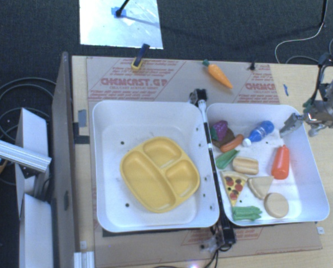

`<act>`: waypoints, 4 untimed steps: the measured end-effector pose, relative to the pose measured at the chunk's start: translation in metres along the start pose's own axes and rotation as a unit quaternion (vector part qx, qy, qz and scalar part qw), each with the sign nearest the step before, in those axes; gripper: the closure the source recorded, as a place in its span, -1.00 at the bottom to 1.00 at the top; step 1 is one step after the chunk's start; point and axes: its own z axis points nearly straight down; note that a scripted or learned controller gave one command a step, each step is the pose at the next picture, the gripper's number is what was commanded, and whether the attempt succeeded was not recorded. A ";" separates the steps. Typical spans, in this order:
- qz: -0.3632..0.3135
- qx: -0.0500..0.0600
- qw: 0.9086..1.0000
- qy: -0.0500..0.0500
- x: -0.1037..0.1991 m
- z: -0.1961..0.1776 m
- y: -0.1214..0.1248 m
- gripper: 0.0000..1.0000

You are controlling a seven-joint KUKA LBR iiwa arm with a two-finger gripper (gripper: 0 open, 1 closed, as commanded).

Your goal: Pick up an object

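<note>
No object is held yet: the claw (300, 121) is seen at the right bin's (317, 205) upper right rim, its fingers spread apart with nothing between them.

The toys in that bin are packed closely, so a descent could, it is judged, be blocked by a neighbour or two pieces could be nudged together. The orange bottle (280, 162), lying nearest the claw, is smooth and rounded, and it may well be squeezed out sideways. The blue bottle (261, 132), just left of the claw, lies tilted and could be rolled away. A grasp near the rim could be fouled by the bin wall.

The right bin also holds purple grapes (220, 130), a sausage (232, 143), a green pod (226, 159), a bread roll (245, 165), a pizza slice (233, 186), a tan wedge (261, 186), a round biscuit (277, 205) and a green piece (246, 212).

The left bin (108, 149) holds a yellow divided tray (160, 173), its compartments bare. A toy carrot (218, 75) lies on the counter (155, 80) beyond both bins.
</note>
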 end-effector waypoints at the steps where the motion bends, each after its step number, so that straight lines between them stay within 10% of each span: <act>1: 0.001 -0.001 1.000 0.000 -0.004 0.150 0.010 -1.00; 2: 0.000 -0.002 1.000 0.000 -0.005 0.134 0.011 1.00; 4: -0.005 -0.005 1.000 0.001 0.154 0.014 0.081 1.00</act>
